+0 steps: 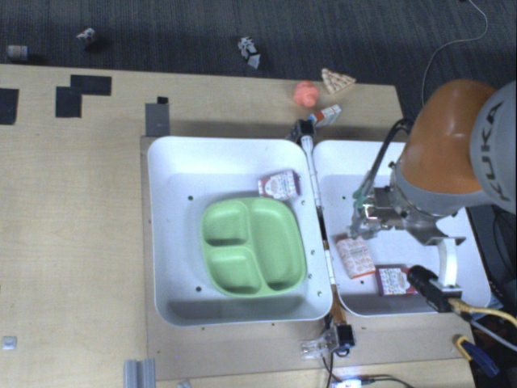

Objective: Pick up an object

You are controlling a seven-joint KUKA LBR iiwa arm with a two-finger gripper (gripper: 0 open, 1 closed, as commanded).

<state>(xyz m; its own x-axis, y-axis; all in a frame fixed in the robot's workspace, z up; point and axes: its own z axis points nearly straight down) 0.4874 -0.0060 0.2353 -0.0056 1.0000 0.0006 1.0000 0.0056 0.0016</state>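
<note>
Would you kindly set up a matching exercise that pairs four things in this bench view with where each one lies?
Things:
1. green divided tray
2. small packet with dark print
3. pink ball
4. claw

Places:
A. on the bench beyond the bins
B. over the right bin, above a pale packet
C. left bin, middle
D. left bin, near its far right corner

Pairs: 1-C, 2-D, 3-A, 4-B
</note>
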